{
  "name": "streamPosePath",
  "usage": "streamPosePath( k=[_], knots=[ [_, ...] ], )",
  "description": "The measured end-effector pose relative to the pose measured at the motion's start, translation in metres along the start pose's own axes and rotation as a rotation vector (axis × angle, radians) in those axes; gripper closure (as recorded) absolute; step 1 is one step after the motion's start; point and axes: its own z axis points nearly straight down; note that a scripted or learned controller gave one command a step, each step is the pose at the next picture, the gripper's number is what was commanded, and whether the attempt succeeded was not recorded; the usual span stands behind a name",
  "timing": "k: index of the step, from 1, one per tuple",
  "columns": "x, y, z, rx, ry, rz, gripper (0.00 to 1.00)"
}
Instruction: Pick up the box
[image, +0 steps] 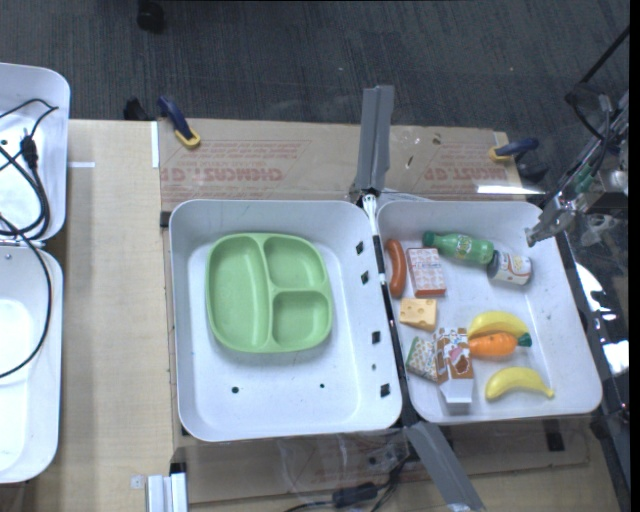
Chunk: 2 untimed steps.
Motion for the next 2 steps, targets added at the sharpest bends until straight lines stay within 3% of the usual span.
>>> streamPosePath(
  k=[1, 2],
  knots=[
    [0.0908, -0.0331, 0.1307, 0.002, 0.001, -0.011, 0.0],
    [0.0905, -0.033, 0.1304, 0.001, 0.001, -0.011, 0.0]
  ],
)
